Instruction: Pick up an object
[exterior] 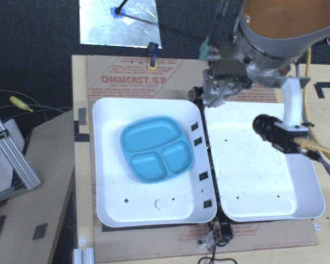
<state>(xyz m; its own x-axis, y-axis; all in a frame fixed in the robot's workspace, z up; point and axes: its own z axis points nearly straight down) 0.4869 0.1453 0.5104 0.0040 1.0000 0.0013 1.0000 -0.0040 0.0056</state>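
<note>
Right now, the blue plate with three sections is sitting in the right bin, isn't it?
Not quite. The camera view shows the blue plate with three sections sitting in the left bin, not the right bin. It lies flat near the middle of that bin.

We can read "CHEMCAST GP" in red capitals on the brown board (133, 73) under the bins, along its far edge just beyond the left bin (107, 164). Fainter red print sits above and below that word and at the board's near edge, but we cannot make it out. We find no other readable text, number or sign.
</note>
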